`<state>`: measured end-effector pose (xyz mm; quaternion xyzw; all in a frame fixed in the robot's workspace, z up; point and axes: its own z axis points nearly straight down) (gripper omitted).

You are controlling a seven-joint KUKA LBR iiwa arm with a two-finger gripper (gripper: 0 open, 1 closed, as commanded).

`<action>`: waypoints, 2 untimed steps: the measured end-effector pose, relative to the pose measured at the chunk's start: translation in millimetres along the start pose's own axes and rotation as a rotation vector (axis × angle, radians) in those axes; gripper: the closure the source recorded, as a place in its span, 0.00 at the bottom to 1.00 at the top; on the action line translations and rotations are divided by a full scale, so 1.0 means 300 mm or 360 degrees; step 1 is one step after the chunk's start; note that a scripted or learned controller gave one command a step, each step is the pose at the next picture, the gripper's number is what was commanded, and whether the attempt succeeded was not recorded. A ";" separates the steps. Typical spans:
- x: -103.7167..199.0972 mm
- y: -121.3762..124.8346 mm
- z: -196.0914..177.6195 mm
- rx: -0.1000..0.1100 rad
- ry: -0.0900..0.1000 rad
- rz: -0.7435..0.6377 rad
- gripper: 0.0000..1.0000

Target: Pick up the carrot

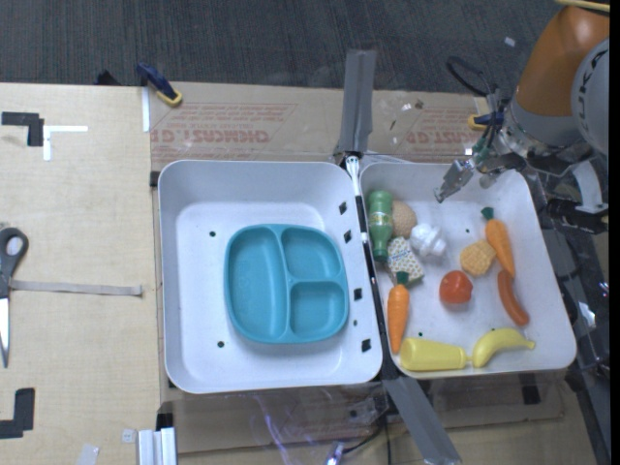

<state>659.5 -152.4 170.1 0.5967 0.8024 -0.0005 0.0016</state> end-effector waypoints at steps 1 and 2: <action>-0.145 -0.284 0.229 -0.0008 0.0007 0.0064 0.00; -0.149 -0.282 0.196 -0.0011 -0.0002 0.0060 1.00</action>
